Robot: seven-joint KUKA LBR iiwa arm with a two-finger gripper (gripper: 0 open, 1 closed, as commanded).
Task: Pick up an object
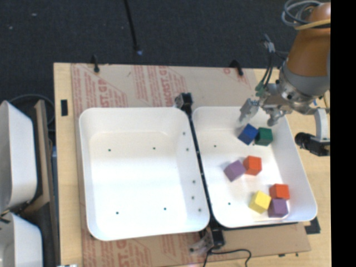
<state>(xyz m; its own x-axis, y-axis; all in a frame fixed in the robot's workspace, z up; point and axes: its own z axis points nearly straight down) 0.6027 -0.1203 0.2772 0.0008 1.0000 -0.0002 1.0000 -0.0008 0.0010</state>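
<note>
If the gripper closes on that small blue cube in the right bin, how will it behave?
The small blue cube looks rigid with flat faces, so it probably slides rather than rolls. It touches the green cube, which may get nudged. The gripper hangs just above.

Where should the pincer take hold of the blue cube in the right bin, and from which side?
Come straight down on the blue cube from above; the pincer is already just over it. Grip its two free faces, far-left and near-right in view. The green cube sits tight against its right side, so a finger probably won't fit there. The cube lies rotated, so turn the wrist to match.
</note>
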